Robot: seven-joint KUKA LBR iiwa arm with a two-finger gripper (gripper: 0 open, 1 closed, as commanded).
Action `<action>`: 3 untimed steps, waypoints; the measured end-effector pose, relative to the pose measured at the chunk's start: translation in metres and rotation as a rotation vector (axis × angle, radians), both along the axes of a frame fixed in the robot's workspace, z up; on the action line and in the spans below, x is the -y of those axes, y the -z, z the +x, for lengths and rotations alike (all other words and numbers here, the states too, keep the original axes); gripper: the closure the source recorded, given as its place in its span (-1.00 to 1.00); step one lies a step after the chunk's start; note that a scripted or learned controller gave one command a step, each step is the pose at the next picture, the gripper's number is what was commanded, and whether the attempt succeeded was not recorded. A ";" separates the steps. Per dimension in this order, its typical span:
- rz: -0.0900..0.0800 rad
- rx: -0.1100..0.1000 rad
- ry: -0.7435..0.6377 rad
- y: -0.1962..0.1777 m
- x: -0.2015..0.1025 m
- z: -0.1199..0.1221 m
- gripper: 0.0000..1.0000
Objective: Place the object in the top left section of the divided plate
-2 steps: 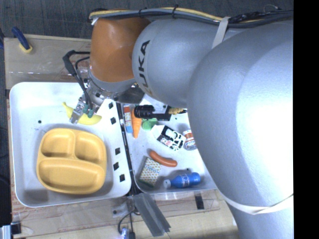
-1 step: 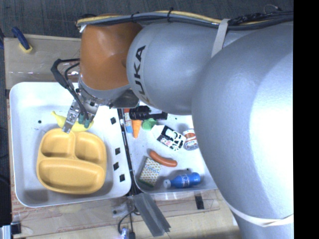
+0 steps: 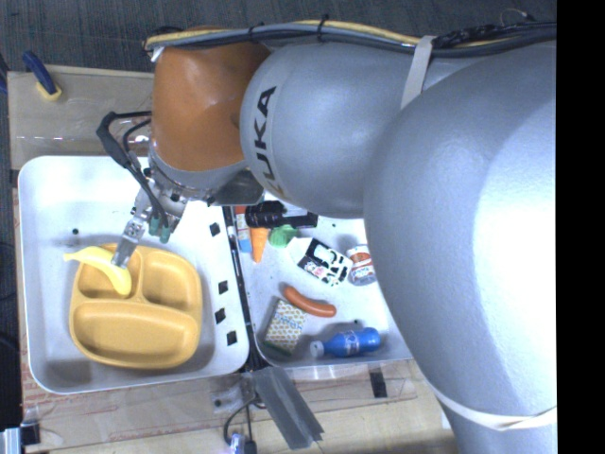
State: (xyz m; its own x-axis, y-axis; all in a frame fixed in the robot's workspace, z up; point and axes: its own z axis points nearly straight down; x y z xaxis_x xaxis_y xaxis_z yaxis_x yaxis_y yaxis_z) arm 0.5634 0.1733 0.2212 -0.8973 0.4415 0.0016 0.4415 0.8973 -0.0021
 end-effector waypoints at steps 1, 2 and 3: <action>0.002 0.004 0.039 -0.106 0.042 -0.077 -1.00; 0.001 0.006 0.021 -0.203 0.094 -0.050 -1.00; 0.001 0.006 -0.079 -0.222 0.151 -0.084 -1.00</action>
State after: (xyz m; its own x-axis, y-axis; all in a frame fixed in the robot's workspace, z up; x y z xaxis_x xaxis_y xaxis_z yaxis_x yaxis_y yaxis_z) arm 0.4793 0.0227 0.4436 -0.9291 0.3697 -0.0038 0.3697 0.9292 0.0015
